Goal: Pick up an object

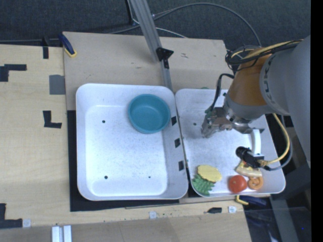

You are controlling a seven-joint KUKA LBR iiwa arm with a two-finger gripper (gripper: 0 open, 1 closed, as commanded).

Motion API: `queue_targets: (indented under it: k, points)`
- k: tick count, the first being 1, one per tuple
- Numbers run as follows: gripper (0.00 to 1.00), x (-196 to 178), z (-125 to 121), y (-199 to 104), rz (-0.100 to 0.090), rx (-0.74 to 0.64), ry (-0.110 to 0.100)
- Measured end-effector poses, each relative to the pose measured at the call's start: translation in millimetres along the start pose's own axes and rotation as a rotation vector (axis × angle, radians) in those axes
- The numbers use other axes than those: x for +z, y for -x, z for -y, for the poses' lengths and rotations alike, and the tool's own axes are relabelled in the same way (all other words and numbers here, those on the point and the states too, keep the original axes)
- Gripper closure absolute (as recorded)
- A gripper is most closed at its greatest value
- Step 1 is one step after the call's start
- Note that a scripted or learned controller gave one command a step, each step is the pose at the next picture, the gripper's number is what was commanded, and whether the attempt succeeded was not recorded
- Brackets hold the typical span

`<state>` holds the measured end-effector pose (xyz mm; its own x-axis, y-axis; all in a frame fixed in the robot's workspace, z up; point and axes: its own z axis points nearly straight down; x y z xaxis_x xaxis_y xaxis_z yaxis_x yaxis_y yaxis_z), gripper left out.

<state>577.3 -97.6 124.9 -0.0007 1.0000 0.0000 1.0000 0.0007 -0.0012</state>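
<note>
My gripper (208, 129) hangs low over the bare middle of the right bin (222, 147), pointing down and to the left. Nothing shows between its fingers. Along that bin's near edge lie a yellow piece (209, 173) on top of a green piece (203, 185), a red tomato-like ball (237, 184), and a small orange and yellow thing (251, 179) with a dark top. All of these lie well in front of the gripper. A blue bowl (149, 113) sits upright at the far right of the left bin (101, 155).
A grey metal pole (151, 32) slants down from the top to the divide between the bins. Cables (252, 54) loop above the arm's orange band. A black mat lies under the left bin. Wooden bench surface surrounds both bins.
</note>
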Motion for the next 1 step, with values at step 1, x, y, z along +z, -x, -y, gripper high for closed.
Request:
queue_targets:
  k: [1]
  points:
    - [1.00,-50.7,-6.0,8.6,0.001,0.001,0.004]
